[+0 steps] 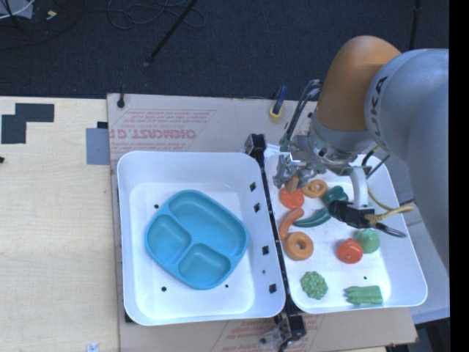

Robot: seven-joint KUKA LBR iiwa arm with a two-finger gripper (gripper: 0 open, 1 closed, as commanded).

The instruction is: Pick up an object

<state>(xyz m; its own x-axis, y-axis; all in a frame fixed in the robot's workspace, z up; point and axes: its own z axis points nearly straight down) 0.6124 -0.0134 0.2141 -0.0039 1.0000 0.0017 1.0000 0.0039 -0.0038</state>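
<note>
You're looking down at the bench now, and starting at nine o'clock the left bin [139,169] is sitting with a blue divided plate [196,237] lying flat inside it, three compartments showing, slightly turned. Moving toward the centre, the two bins are meeting along a black clamp strip [267,218]. Crossing into the right bin [407,270], you're seeing the toy food crowding its left half: an orange sausage-shaped piece [289,221] is lying just right of the strip, an orange doughnut [299,246] is resting just below it at six o'clock from it, and a green broccoli-like piece [314,284] is sitting nearer the front rim. At twelve o'clock from the sausage piece, a red-orange round piece [292,198] is lying directly under the gripper [287,173], which is hanging low over the bin's back-left corner; you can't tell whether its jaws are apart or together from here, and nothing is visibly sitting between them. A pale orange ring [316,189] and a dark green curved piece [316,218] are lying just right of that. Further toward three o'clock, a red tomato [349,251] is touching a green round piece [368,240], and a light green ridged piece [364,295] is sitting near the front rim at five o'clock.
</note>
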